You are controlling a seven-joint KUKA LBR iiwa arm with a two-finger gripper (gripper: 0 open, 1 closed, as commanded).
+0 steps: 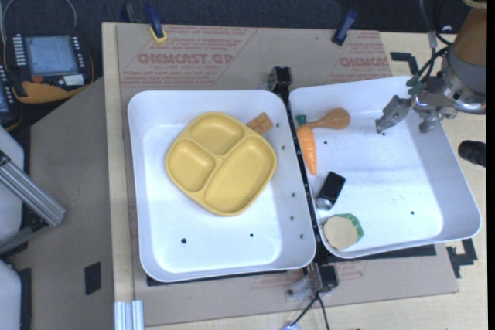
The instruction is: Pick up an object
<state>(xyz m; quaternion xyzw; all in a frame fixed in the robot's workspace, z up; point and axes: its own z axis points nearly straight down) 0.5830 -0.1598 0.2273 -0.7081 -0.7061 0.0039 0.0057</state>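
- While the arm [468, 42] reaches in from the right, its gripper [408, 116] hangs over the upper right part of the right bin [433, 197].
- Its two fingers are spread apart, one finger [389, 115] to the left and the other to the right, and nothing is between them.
- Below the gripper the white floor of the bin is bare; the nearest thing, a wooden spoon [329, 120], lies well to its left.
- The spoon lies near the upper left corner of the right bin, with its round end toward the right.
- An orange carrot [308, 148] with a green top lies just below the spoon, along the left wall of the bin, and seems to touch the spoon's handle end.
- A small black block [331, 188] lies lower down, tilted, near the same wall.
- A round beige piece with a green edge [342, 230] sits in the lower left corner of the right bin, just below the block.
- In the left bin [162, 243] a yellow plate [221, 163] with three compartments lies in the middle.
- A small brown block [261, 123] touches the plate's upper right rim.
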